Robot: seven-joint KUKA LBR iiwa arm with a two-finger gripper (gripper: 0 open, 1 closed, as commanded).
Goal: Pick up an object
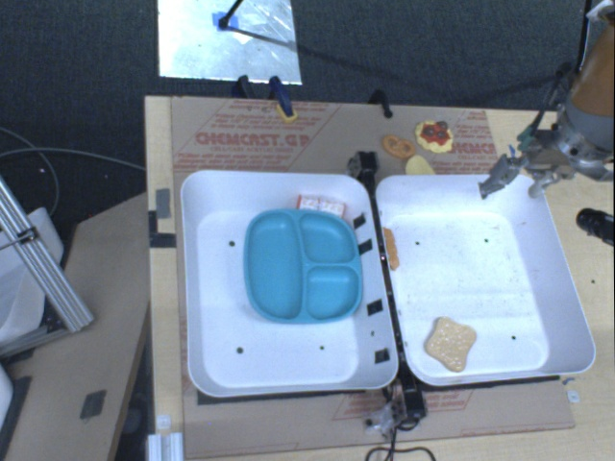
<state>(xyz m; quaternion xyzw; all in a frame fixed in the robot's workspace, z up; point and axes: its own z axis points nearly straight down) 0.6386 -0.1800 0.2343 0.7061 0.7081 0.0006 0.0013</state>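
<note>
Your cardboard-covered bench carries two shallow white plastic bins side by side. Just behind the right bin, three small toy food pieces lie on the cardboard.

I see my tool hovering over the right bin's far edge, fingers spread, nothing between them. A tan cookie-shaped piece lies near that bin's front; a blue divided plate sits in the left bin.
</note>
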